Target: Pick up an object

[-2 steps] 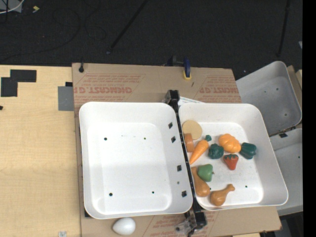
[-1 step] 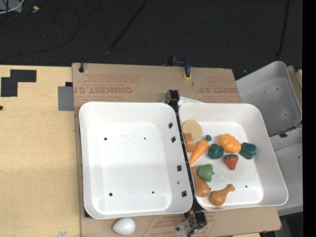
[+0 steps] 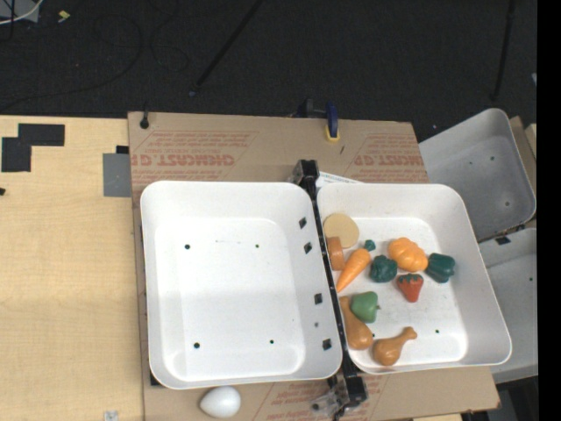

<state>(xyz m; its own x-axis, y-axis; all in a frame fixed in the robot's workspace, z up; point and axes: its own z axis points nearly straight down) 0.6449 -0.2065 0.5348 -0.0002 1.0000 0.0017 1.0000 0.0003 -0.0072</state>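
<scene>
The toy foods — carrot (image 3: 351, 268), orange pepper (image 3: 408, 253), drumstick (image 3: 394, 346) among them — lie crowded in the right bin (image 3: 478, 323); the left bin (image 3: 175, 209) stands beside it, a white egg (image 3: 219, 402) on the bench (image 3: 61, 305). Crowding is the hazard — a descent could nudge neighbours or close on two pieces; how the fingers stand I cannot tell.

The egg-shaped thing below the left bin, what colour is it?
White, seen in the camera view: the smooth egg-shaped object on the cardboard.

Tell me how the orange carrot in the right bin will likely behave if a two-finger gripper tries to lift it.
The carrot looks like smooth moulded plastic, so probably stiff, light and somewhat slippery. Its tapered, rounded shape may let it roll or slide out toward the thin tip. It lies against a tan disc, which could shift when the carrot moves.
</scene>
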